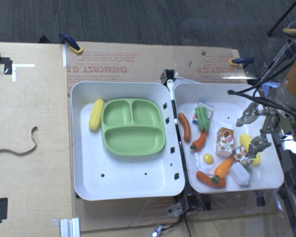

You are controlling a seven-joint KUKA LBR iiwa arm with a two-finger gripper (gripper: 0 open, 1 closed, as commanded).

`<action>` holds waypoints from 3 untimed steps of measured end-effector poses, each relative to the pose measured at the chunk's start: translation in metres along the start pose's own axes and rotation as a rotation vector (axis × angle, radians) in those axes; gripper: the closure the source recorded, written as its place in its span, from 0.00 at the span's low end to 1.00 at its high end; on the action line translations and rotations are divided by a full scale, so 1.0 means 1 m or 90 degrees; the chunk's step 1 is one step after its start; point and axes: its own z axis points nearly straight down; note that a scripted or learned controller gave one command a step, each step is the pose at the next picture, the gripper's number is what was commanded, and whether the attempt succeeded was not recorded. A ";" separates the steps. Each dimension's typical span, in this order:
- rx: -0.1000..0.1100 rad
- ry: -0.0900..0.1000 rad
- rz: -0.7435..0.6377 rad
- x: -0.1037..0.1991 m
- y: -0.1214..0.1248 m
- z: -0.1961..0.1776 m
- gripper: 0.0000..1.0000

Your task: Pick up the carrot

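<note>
The carrot (223, 167) is an orange toy, tapered, lying flat on the floor of the right-hand bin (272, 181), in its lower half. Its long axis runs from roughly 1 o'clock to 7 o'clock. The narrower tip points to 1 o'clock; the broader end points to 7 o'clock and appears to touch a neighbouring item there, though contact is hard to confirm.
</note>
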 end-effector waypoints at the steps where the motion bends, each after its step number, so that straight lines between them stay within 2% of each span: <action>1: -0.001 0.000 -0.260 0.020 0.028 0.160 0.00; 2: -0.001 -0.002 -0.485 0.011 0.017 0.170 0.00; 3: -0.001 -0.005 -0.488 0.009 0.019 0.160 1.00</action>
